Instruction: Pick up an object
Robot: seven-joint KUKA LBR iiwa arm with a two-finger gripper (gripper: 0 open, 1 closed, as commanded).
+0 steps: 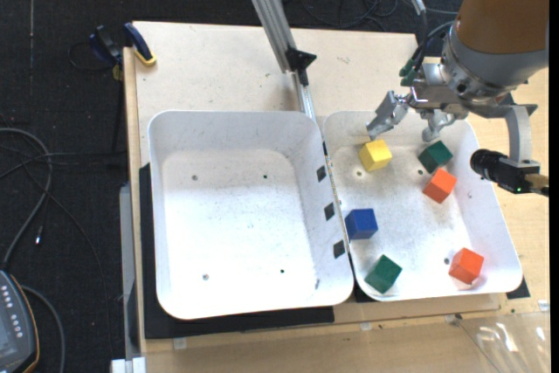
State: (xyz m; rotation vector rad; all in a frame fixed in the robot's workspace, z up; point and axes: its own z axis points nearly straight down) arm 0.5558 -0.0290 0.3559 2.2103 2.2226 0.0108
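Observation:
My gripper [407, 124] hangs over the back of the right bin [493, 214], fingers spread open with nothing between them. A yellow cube [376, 155] lies just below the left finger [385, 116]. A dark green cube [435, 155] lies just below the right finger [434, 126]. An orange cube [439, 185] sits in front of the green one. Nearer the front are a blue cube [361, 223] by the divider, a second green cube [383, 273], and another orange cube [466, 265] at the front right.
The left bin [166, 188] stands beside the right one, sharing a divider with black clips [329, 210]. A slanted aluminium post [266, 0] rises behind the bins. A black camera unit [507, 170] sticks out on the arm's right. Cables lie on the floor.

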